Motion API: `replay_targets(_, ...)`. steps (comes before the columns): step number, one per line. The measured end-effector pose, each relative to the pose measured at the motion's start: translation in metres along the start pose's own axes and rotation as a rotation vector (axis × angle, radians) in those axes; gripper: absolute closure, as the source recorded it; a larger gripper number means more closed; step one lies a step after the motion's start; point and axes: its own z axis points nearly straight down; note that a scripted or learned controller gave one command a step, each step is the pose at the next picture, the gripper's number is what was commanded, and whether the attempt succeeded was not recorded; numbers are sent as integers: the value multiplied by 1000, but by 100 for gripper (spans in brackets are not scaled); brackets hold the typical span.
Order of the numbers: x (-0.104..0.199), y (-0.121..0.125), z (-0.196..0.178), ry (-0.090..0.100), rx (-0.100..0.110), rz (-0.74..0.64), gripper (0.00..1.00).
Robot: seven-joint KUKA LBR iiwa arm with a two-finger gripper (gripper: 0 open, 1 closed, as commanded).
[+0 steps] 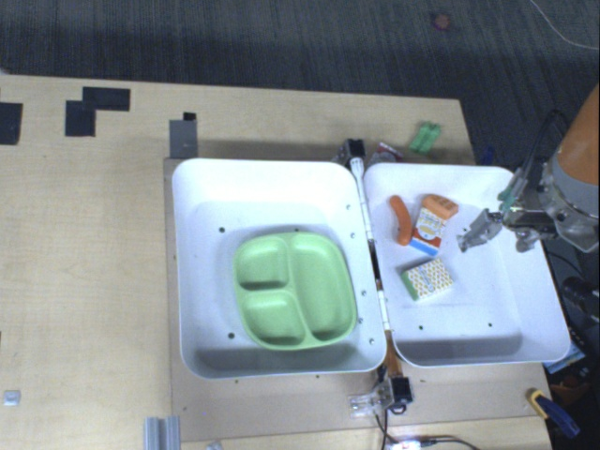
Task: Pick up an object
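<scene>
1. Bench [84, 251] of pale wood, seen from above at a slant, bearing two shallow white bins side by side, touching along their inner rims.
2. Left bin [202, 204]: one thing inside, a light green divided plate [295, 289] with three compartments, lying flat near the middle of the bin floor.
3. Right bin [487, 331]: three loose things, all grouped in the left half of the bin.
4. First, one orange sausage-shaped toy [401, 219], lying lengthwise close to the rim shared with the left bin.
5. Second, one small orange and white carton [433, 221] with a blue end, just beside the sausage toy on its right, tilted.
6. Third, one small green and white speckled block [427, 279], just below the carton, apart from the sausage toy.
7. One arm [577, 181], grey with an orange band, reaching in from the right edge over the right bin.
8. Gripper [483, 231] low over the middle of the right bin, pointing left toward the carton, near it but not touching; nothing seen between the fingers; too blurred to tell how wide they stand.
9. Outside the bins: one small green object [425, 138] on the bench beyond the right bin's far rim; three dark rectangular marks [94, 109] on the bench at far left.
10. Dark carpeted floor [281, 17] beyond the bench at the top.
</scene>
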Motion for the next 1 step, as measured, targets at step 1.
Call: replay_targets(1, 15, 29, 139, 1, 6, 2, 0)
